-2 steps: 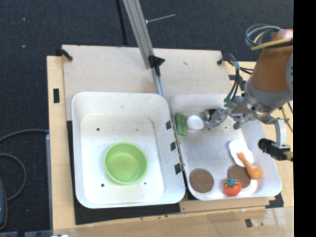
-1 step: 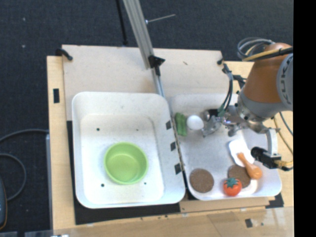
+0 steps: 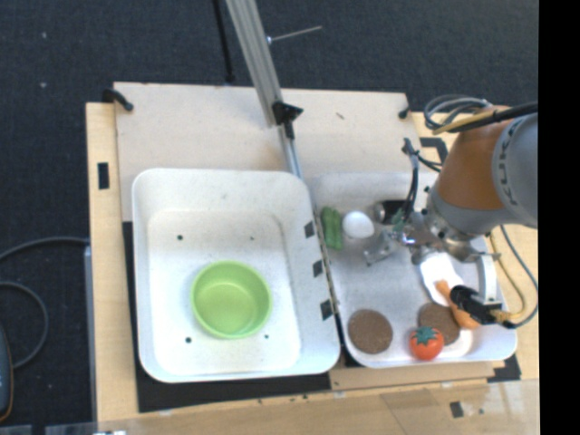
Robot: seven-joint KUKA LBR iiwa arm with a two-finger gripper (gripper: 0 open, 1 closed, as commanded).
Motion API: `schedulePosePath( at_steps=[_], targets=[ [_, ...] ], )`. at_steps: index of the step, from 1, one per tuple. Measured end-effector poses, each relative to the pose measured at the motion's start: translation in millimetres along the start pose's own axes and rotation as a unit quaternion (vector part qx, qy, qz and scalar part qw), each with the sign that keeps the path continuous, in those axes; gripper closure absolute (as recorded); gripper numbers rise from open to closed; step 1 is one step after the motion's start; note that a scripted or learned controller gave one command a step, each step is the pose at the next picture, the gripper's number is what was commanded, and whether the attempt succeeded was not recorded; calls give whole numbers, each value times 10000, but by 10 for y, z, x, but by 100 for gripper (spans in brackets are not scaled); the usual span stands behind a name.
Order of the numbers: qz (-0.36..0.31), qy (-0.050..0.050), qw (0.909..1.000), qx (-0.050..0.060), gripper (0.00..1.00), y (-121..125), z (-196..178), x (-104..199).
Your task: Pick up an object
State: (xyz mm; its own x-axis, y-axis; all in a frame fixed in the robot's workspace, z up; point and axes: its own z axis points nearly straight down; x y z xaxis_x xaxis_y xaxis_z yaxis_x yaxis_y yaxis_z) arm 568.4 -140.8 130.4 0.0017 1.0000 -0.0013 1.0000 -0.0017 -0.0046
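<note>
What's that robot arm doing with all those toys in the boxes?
The grey and orange robot arm is reaching into the right bin, trying to pick something up. Its pincer is low down near a white egg and a green toy. A tomato and a brown cookie lie at the bin's front. The left bin holds a green bowl.

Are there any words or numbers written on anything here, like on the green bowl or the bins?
None can be read.
Green bowl: plain, no writing.
Left bin and right bin: small dark specks, no letters.
Tomato toy, brown disc, white egg: no labels.
Arm's orange band: no text visible.
</note>
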Motion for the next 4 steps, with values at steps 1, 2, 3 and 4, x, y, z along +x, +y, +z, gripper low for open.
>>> schedulePosePath(
  at_steps=[1,2,3,4],
  targets=[
    [25,-2,10000,-43,100,23,-144,-7],
    [16,-4,10000,-55,100,-41,-620,-39],
    [21,-11,10000,-64,100,-27,-1174,-161],
    [-20,-3,10000,-48,100,-18,-1441,-176]
  ],
)
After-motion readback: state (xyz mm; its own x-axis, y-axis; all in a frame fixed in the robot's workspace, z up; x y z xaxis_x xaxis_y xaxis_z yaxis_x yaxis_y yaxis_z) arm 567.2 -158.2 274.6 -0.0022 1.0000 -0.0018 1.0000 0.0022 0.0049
